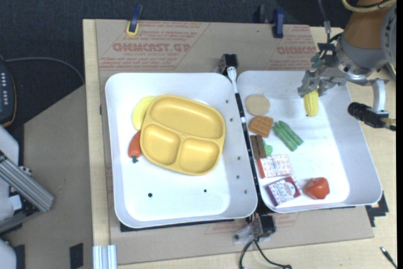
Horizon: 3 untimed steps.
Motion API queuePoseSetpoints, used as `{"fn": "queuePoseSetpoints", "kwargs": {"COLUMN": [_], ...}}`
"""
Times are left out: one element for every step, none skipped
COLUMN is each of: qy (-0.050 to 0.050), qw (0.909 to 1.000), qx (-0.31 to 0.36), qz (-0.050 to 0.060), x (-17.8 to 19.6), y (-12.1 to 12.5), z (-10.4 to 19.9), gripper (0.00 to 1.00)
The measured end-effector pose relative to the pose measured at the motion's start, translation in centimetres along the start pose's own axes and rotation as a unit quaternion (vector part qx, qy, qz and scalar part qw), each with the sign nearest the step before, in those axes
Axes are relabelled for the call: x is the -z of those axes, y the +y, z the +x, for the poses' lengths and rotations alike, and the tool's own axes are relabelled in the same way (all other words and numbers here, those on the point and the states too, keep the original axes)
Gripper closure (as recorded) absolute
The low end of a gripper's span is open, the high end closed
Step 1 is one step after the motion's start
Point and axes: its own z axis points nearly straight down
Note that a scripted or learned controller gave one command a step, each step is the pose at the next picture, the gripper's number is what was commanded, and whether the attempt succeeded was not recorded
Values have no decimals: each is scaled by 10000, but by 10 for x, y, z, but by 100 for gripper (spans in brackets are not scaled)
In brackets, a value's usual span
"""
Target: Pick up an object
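The tomato [317, 188] and two cartons [278, 178] crowd the right bin's [362, 148] near rim, leaving bare floor along its right side. Toward the far rim, the corn [310, 103] hangs clamped in the end effector [313, 89], above the beans [288, 135].

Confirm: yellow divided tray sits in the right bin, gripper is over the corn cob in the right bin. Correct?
One thing is off. The camera view shows the yellow divided tray in the left bin, not the right one. The rest stands: the gripper is over the corn cob in the right bin.
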Motion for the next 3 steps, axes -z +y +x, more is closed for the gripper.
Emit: {"fn": "queuePoseSetpoints", "kwargs": {"qy": [-1, 4, 15], "qw": [10000, 10000, 10000], "qx": [6, 6, 33], "qz": [-12, 10, 9], "x": [64, 81, 87], "y": [0, 1, 13], "z": [5, 4, 62], "gripper": [100, 100, 100]}}
